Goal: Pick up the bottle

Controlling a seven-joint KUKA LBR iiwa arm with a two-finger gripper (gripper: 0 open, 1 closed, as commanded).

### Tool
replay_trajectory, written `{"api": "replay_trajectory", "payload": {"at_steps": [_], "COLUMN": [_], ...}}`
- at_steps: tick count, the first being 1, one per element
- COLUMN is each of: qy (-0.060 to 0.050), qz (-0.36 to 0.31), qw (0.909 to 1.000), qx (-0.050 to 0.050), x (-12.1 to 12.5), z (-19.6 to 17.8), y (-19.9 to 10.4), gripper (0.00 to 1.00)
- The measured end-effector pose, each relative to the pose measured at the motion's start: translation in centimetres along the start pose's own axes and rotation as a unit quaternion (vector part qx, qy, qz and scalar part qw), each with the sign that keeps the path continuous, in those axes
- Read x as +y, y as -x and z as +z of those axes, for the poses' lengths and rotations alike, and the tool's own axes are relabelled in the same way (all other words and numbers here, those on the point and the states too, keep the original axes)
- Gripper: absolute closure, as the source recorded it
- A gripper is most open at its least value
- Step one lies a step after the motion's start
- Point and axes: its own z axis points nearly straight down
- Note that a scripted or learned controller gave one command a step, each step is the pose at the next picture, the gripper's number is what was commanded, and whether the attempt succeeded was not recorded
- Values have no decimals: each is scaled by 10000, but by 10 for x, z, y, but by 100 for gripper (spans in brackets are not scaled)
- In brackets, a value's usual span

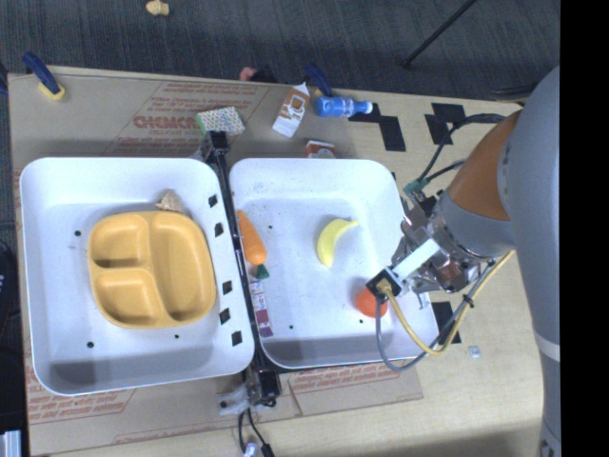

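While the arm reaches in from the right, the bottle [341, 108], a small blue plastic one with a pale cap end, lies on its side on the tan counter [495, 388], outside both bins and just past the far rim of the right bin [314, 165]. Beside it to the left a small white-and-brown carton [290, 112] rests on the counter, and further left a green patterned pad [221, 119]. The gripper [433, 267] hangs over the right bin's right edge, well apart from the bottle; how far its jaws stand open cannot be told, and nothing is seen held in them. Just beside it in the white bin sits a round orange-red fruit [366, 302], with a curved yellow banana [333, 239] near the middle and an orange carrot [252, 239] lying along the left wall. The left bin [57, 350] holds a glossy yellow tray [152, 267] with three compartments. Printed brown cardboard [162, 112] lies under both bins, black tape marks [390, 129] dot the counter, and dark ribbed carpet [285, 17] covers the floor beyond.
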Motion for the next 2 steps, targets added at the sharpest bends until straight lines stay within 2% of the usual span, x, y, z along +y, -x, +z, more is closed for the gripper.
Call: {"api": "replay_trajectory", "payload": {"at_steps": [1, 2], "qy": [-21, -9], "qz": [879, 1104], "qw": [9961, 9939], "qx": [-9, 0], "x": [-35, 22], "z": [19, 21], "y": [-16, 10], "gripper": [100, 100]}}
